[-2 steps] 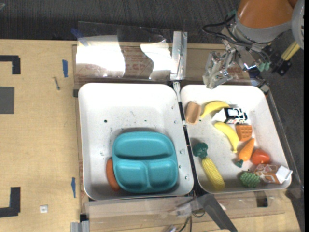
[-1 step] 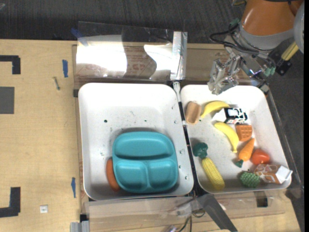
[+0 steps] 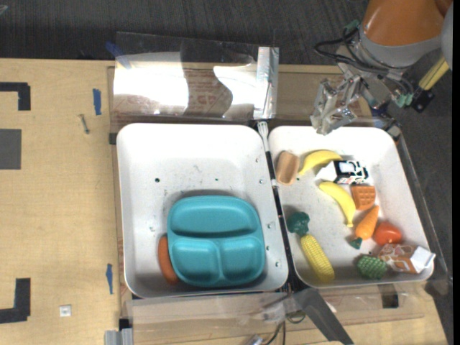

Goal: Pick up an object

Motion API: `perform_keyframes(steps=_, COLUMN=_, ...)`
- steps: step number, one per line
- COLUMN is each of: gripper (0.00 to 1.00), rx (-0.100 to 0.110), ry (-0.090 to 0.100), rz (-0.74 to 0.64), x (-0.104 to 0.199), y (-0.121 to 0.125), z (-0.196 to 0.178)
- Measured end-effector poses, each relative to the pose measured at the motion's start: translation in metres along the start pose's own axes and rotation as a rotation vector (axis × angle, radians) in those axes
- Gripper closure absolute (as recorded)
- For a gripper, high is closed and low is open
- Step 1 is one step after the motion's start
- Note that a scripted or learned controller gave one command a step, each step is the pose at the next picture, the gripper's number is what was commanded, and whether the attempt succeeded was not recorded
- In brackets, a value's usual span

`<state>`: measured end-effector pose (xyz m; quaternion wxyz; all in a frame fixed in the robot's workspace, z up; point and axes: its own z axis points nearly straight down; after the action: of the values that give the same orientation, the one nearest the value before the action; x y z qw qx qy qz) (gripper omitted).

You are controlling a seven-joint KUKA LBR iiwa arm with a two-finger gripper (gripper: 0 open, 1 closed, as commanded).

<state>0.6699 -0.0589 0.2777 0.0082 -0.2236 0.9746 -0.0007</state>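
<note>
Surface (image 3: 57, 192): tan, two white bins.
Gripper (image 3: 332, 121): twelve o'clock of right bin (image 3: 402, 164), grip state unclear.

Robotics lab setup: plywood worktop (image 3: 50, 214) with black tape markers (image 3: 16, 95), two white bins (image 3: 136, 157) holding plastic toy food (image 3: 338, 200), industrial arm (image 3: 402, 13) with loose cabling overhead, dark carpet (image 3: 180, 6) behind.

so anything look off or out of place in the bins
One thing: in the left bin, an orange item is wedged under the teal tray, with just its edge poking out at the tray's left side. The toy food in the right bin lies in a loose jumble, nothing spilled over the rim. The gripper hovers above that bin's far edge.
</note>
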Motion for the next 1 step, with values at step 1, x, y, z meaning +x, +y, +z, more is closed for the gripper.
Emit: perform_keyframes(steps=1, gripper=1.0, rx=0.004, ry=-0.011, rz=0.002, x=-0.0023, y=-0.0004, z=-0.0125)
